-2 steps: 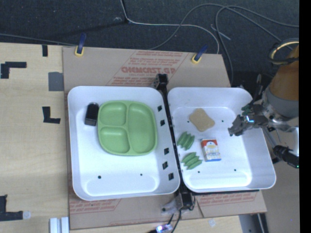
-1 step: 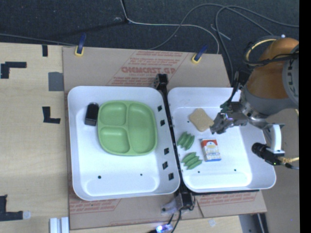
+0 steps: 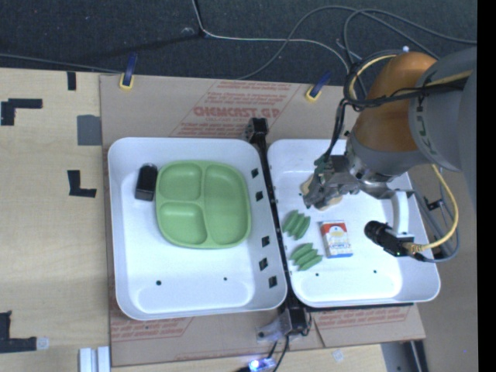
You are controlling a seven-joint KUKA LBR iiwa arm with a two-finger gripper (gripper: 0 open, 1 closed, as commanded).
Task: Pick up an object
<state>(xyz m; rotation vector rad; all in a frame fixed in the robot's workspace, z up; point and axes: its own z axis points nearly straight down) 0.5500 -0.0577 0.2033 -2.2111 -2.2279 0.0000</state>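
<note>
So the arm is parked over the right bin (image 3: 411, 285) with the gripper (image 3: 324, 191) hanging near that bin's upper-left part, close to the divider between the two bins. Honestly I can't tell the state of the tool from this angle; the wrist and cabling crowd it too much.

What's around it: just below the gripper and a touch toward the divider there's a green pea pod (image 3: 295, 224), and a second green pod (image 3: 305, 256) further below that. Below and slightly to the other side, away from the divider, a small red-and-white card box (image 3: 335, 239) lies flat. None of these look like they're in contact with the tool, so I'd say nothing is picked yet.

Way off across the divider, in the left bin (image 3: 124, 277), sits a green divided plate (image 3: 203, 204) with a small black block (image 3: 146, 182) just beside its far edge. Those are well apart from the gripper, so probably not the target this round.

My read: this is the approach/positioning step, before any grasp. The nearest candidate is the upper pod. The next move calls for shifting a bit down-frame to centre over it, lining the grip across the pod's narrow side, then descending to the bin floor. Pods are thin and low, so a shallow descent would likely just miss.
</note>
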